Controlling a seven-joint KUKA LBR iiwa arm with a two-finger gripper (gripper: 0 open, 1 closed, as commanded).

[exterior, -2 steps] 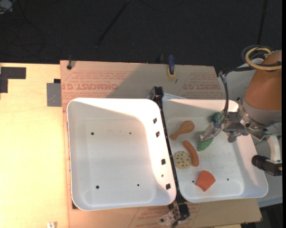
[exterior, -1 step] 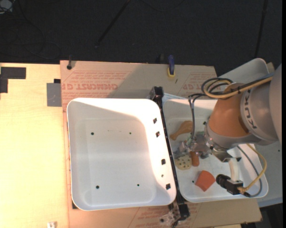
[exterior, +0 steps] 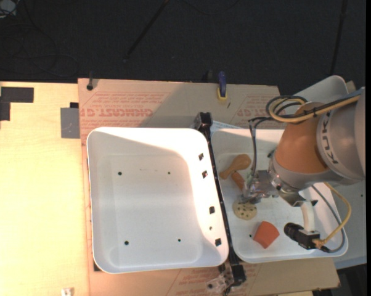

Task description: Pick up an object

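A pale wooden bench [exterior: 31, 184] bears two white bins on brown cardboard. In the right bin [exterior: 339, 251] the gripper [exterior: 254, 190] hangs low; its state cannot be told. Just below it lies a round speckled cookie [exterior: 244, 210], a tan wooden piece [exterior: 235, 165] above, an orange block [exterior: 266, 234] near the front.

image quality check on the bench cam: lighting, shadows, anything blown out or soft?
Camera view: strong light from one side; the left shallow white bin is bright at its upper left, with a grey shadow spreading across its floor. The pale wooden bench top is near blown out. The backdrop is almost black. Small items beside the gripper look soft; the orange block reads clearly.
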